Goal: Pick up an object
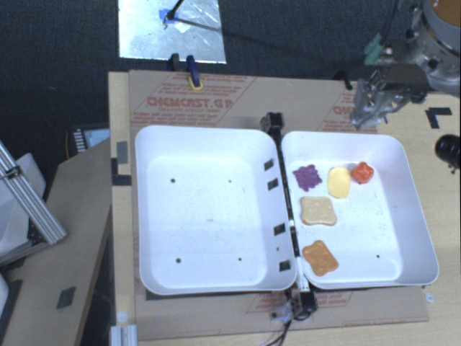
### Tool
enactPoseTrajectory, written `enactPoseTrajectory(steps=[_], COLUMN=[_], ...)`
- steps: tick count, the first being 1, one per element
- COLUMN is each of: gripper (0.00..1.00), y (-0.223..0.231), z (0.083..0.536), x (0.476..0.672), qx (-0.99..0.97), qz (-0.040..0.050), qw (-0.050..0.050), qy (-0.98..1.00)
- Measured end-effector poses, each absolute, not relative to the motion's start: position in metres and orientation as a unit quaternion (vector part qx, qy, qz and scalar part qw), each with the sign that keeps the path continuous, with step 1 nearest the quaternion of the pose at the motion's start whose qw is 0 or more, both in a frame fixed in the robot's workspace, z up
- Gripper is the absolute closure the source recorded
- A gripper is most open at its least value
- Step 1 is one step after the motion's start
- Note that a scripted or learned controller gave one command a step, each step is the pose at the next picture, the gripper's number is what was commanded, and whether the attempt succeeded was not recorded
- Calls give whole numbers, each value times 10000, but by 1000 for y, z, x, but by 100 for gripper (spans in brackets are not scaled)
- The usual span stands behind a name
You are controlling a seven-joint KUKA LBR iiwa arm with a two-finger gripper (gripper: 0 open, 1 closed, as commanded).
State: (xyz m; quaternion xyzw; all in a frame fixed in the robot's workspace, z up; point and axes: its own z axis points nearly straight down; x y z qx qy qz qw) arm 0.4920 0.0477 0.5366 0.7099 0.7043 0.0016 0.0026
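**Plastic, card and foil**

Both bins (209, 139) look like smooth white plastic with a faint sheen; the left one shows small dark specks. Under them lies matt brown cardboard (216, 96) with red print. The desk (439, 150) looks like pale, matt wood. A crinkled, shiny foil sheet (171, 20) rests on dark, rough carpet (50, 49). The toy foods, among them the toast (318, 211), look matt and rubbery. The end effector (371, 110) looks like dull grey metal.

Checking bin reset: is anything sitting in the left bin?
No, the purple piece, yellow piece, red piece, toast slice and orange-brown piece all lie in the right bin.
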Motion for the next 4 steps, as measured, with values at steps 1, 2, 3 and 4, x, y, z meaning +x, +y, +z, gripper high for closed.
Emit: enactPoseTrajectory(steps=[1, 2, 3, 4], gripper=[100, 100, 100, 100], y=[98, 131, 175, 238], z=[418, 475, 538, 464], x=[486, 487, 505, 504], qx=[7044, 7045, 7048, 7041], qz=[-33, 37, 41, -12], qw=[-27, 15, 15, -10], qy=[7097, 7097, 7094, 7101])
